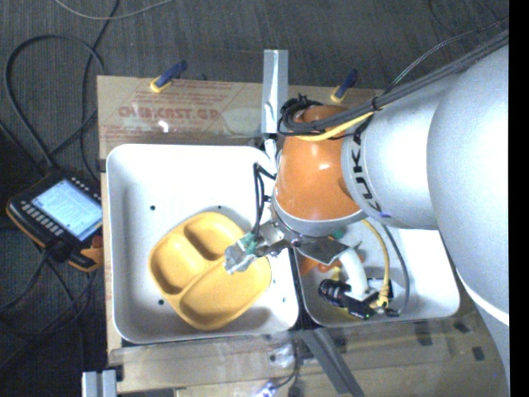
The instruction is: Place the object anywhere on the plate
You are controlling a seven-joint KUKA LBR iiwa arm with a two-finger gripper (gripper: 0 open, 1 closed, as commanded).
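Yellow and divided by ridges into sections, one plate [194, 304] lies in the left bin [132, 188], the only loose thing there. The one gripper [241, 259] hangs over the plate's right edge, so nearly all of the plate spreads out below it and to its left in the view.

One small pale-green thing [247, 244] shows right at the gripper's tip, above the plate's rim. It is too small and too mixed in with the metal to tell whether it is gripped, resting on the plate or apart from it. Whether the gripper is clenched or released cannot be told either.

There are two white bins side by side. The right bin [430, 288] starts just beyond the gripper's right side and is largely covered by the single grey arm [463, 139], whose orange band [314, 172] sits directly above the gripper.

Farther up the view, beyond the gripper, one sheet of cardboard [165, 114] lies behind the bins with two clips on its far edge: one clamp [168, 74] up and to the left, a second clamp [345, 81] up and to the right. Well off to the gripper's left, outside the bins, sits one control pad [62, 209] with a lit screen.
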